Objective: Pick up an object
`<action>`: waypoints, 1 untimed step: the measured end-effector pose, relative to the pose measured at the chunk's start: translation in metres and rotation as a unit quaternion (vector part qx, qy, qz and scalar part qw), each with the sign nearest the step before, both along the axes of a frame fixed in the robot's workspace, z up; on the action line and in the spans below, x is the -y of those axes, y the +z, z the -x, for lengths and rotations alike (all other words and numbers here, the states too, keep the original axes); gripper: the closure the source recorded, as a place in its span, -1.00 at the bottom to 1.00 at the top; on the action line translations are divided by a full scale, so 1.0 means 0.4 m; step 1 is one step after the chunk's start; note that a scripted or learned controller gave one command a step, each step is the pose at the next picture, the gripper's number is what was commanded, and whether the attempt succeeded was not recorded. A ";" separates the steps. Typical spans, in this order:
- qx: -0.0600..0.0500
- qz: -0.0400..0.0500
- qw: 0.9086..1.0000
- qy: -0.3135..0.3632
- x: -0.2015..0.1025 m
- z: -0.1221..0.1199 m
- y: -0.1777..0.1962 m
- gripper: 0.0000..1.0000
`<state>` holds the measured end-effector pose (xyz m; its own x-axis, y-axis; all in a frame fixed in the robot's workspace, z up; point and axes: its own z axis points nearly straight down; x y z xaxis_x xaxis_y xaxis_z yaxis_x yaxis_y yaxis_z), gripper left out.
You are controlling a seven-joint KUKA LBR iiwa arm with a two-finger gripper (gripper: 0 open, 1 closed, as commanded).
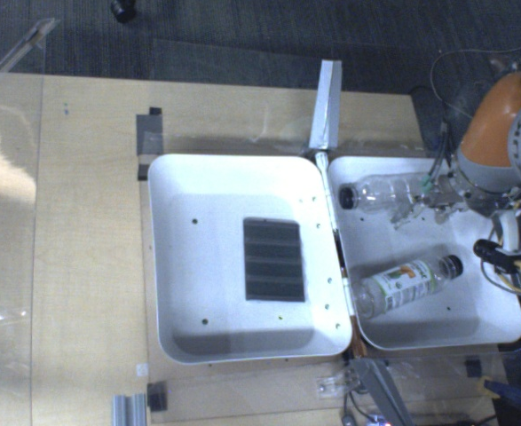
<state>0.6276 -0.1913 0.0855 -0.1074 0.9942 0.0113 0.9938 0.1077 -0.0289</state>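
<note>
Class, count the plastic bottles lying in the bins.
2, both in the right bin: a clear bottle at its far side, a labelled bottle nearer the front.

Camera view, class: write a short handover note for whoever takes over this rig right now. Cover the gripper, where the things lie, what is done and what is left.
Gripper: low in the right bin, at the clear plastic bottle lying near the bin's far edge. Nothing is seen between its fingers.
Labelled bottle: lying on its side nearer the front of the right bin, dark cap pointing right, apart from the gripper.
Left bin: holds a dark ribbed rectangular object, flat near the middle.
Done: nothing lifted yet.
Left: grasp one object and raise it; the clear bottle is closest.
</note>
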 end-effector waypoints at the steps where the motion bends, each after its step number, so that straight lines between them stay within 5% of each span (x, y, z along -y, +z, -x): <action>1: -0.032 -0.001 0.999 0.035 0.012 -0.041 -0.005 -1.00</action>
<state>0.6438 -0.1961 0.0834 -0.1759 0.9842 0.0221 0.9798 0.1772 -0.0922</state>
